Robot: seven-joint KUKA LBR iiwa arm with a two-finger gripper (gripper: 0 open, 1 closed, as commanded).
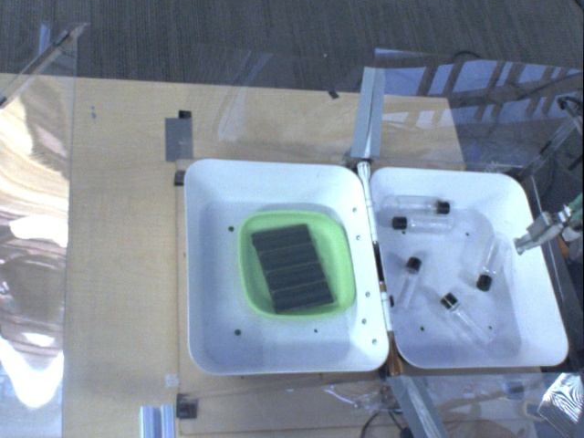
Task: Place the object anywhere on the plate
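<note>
Nothing placed yet: the green plate [297, 267] holds only a dark grid, vials [420, 210] wait right; pincer [538, 234] state unclear.

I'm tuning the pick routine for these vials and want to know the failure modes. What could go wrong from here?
1. The clear vials in the right bin are nearly see-through against the white; only their black caps stand out, so a grasp may miss or slip.
2. Two vials lie close to another, so a neighbour could get knocked.
3. The green plate already bears a dark ridged block; a round vial dropped there could roll off.
</note>
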